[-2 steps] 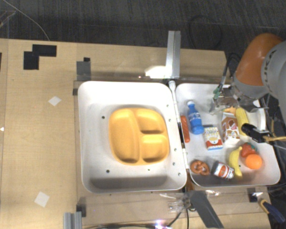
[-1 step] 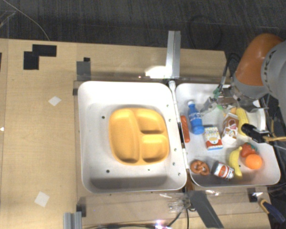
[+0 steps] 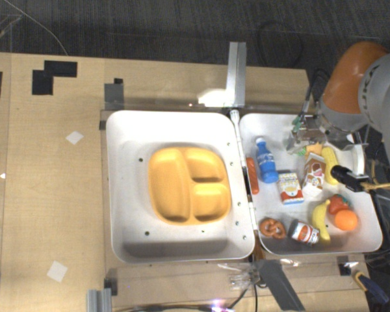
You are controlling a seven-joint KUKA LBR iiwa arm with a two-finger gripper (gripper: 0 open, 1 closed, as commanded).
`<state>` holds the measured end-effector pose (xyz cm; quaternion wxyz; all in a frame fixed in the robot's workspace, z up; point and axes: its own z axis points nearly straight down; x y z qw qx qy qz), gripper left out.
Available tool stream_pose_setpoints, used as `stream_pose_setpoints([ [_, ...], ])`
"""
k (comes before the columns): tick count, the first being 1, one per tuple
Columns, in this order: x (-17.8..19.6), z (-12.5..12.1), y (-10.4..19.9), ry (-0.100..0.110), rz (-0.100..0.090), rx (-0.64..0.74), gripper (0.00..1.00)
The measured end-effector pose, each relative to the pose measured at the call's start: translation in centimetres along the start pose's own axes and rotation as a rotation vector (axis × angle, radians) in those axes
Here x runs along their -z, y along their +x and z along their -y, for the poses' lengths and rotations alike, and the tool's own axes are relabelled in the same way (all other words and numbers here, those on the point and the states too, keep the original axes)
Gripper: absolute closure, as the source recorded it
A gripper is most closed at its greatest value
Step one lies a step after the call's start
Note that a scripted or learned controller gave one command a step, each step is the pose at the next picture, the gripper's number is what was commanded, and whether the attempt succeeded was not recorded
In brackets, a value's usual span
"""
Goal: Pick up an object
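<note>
Approach step: the grey arm w/ orange band has its two-finger gripper (image 3: 303, 137) low over the back of the right white bin (image 3: 364, 242), near a yellow-green item (image 3: 315, 149) I can't ID; can't tell gripper state, nothing seen held. Candidates in that bin: blue plastic bottle (image 3: 266, 160), small juice carton (image 3: 289, 188), yellow banana (image 3: 321, 214), orange ball (image 3: 345, 220). Next, prob. centre over one item, then descend and close.

One fixed camera is mounted above the bench (image 3: 45, 194) and looks down at a slant. Its field covers both white bins, the left bin (image 3: 123, 194) and the right bin (image 3: 370, 239), from moderate height. The arm (image 3: 370, 83) enters at the right edge of the field.
</note>
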<state>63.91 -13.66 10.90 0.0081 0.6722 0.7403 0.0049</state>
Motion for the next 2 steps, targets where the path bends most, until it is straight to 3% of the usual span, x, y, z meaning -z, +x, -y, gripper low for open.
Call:
stream_pose_setpoints([
  [1, -1.62, -3.36, -2.18, 0.001, -0.001, 0.118, 1.0],
  [2, -1.83, -3.22, -1.89, 0.009, -0.008, 0.12, 0.0],
])
